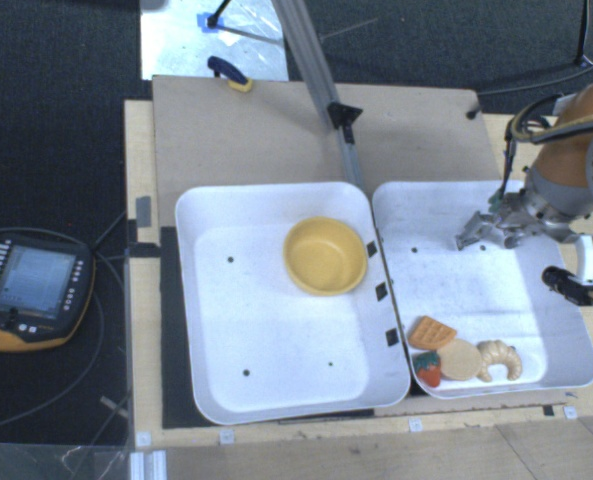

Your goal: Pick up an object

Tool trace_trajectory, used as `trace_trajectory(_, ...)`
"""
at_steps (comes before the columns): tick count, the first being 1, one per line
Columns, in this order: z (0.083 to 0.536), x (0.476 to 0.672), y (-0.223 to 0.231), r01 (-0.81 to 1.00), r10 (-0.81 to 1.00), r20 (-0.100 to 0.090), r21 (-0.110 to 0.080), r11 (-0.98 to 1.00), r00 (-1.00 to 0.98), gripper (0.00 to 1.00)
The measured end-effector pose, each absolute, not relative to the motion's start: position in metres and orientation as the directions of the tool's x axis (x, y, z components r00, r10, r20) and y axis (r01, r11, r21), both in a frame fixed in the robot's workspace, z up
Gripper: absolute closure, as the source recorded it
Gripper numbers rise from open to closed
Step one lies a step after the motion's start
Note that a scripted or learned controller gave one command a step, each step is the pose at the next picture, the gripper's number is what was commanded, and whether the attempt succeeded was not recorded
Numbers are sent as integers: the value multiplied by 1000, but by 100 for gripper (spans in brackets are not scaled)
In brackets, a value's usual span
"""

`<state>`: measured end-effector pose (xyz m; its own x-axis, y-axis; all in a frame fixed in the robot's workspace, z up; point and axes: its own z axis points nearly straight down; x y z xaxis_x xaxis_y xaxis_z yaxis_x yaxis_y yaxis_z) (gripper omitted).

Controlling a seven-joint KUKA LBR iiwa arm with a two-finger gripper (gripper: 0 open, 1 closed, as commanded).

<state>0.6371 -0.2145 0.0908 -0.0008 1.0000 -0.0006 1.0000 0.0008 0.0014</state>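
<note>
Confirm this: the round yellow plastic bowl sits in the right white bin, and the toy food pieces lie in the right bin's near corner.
Not quite. The camera view shows the round yellow plastic bowl in the left white bin, not the right one. The toy food pieces do lie in the right white bin's near corner.

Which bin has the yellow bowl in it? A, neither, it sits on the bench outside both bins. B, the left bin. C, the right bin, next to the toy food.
B: the yellow bowl sits inside the left bin, near its upper right corner, while the toy food pieces lie clustered at the near edge of the right bin.
</note>
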Motion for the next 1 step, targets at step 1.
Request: trace_trajectory(1,102,638,-215,1000,1000,-1,3,2,-2,100)
